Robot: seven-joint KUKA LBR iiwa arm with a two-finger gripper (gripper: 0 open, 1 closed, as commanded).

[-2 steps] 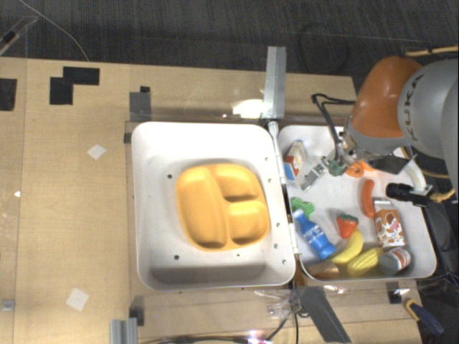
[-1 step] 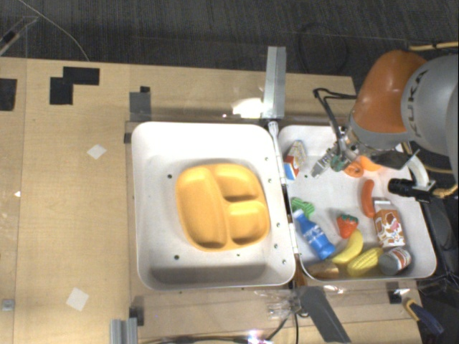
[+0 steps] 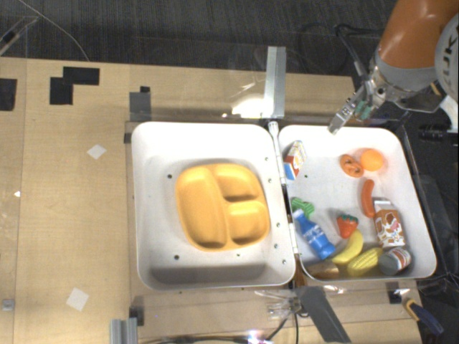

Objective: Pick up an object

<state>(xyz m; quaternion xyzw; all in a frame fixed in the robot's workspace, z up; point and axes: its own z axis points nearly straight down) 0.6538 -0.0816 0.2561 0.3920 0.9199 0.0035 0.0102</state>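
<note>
The left shallow white plastic bin (image 3: 147,192) holds one thing: a yellow moulded plastic tray with three compartments (image 3: 222,205), lying flat in the bin's middle.

The right shallow white plastic bin (image 3: 326,170) holds a scatter of toy foods. Near its far left corner leans a small white carton with red and blue print (image 3: 292,159). Toward the far right corner sit a round orange ball-shaped fruit (image 3: 372,160) and, touching its left side, a flatter orange piece with dark markings (image 3: 350,165). Just below them lies a red-orange sausage-shaped piece (image 3: 368,196), and beside the right wall a brown-and-white printed carton (image 3: 389,226). Along the left wall are a green plastic piece (image 3: 302,208) and a blue plastic bottle (image 3: 314,235). A red strawberry-like piece with a green top (image 3: 346,225) lies mid-bin, above a yellow banana (image 3: 349,248); a yellow corn-like piece (image 3: 364,261) and a grey can (image 3: 394,261) crowd the near right corner.

The grey two-finger gripper (image 3: 337,124) hangs over the right bin's far edge, tilted down toward the left; how far its tips are parted I cannot tell, and nothing is seen between them.

The bins rest on a pale wooden bench (image 3: 64,213) with black patches (image 3: 72,83) at its far left; dark carpet (image 3: 179,9) lies beyond.
</note>
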